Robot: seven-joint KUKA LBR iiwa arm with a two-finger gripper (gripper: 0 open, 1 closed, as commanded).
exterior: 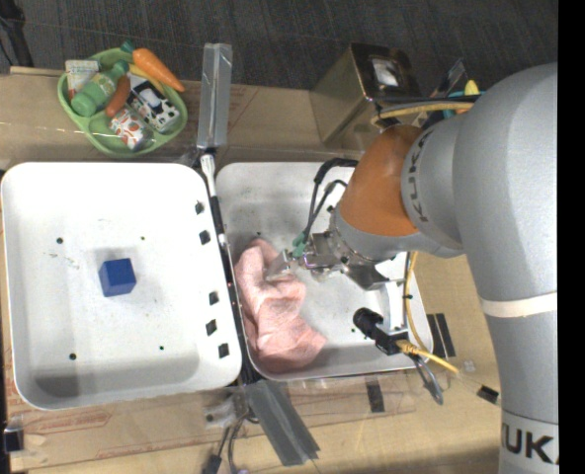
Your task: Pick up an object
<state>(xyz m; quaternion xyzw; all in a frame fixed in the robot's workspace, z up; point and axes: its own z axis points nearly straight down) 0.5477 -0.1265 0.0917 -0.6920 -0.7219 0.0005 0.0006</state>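
Camera view puts your gripper (294, 257) low in the right bin (273, 191), at the centre of the frame, touching the upper right edge of the pink cloth (271, 309) that lies crumpled along that bin's left wall. You cannot tell whether the fingers are apart or together; they are too small and dark against the wrist. The cloth looks to rest on the bin floor, so judge the pick as not yet done: a grasp and a lift remain. A blue cube (118, 276) sits untouched in the left bin (36, 196).
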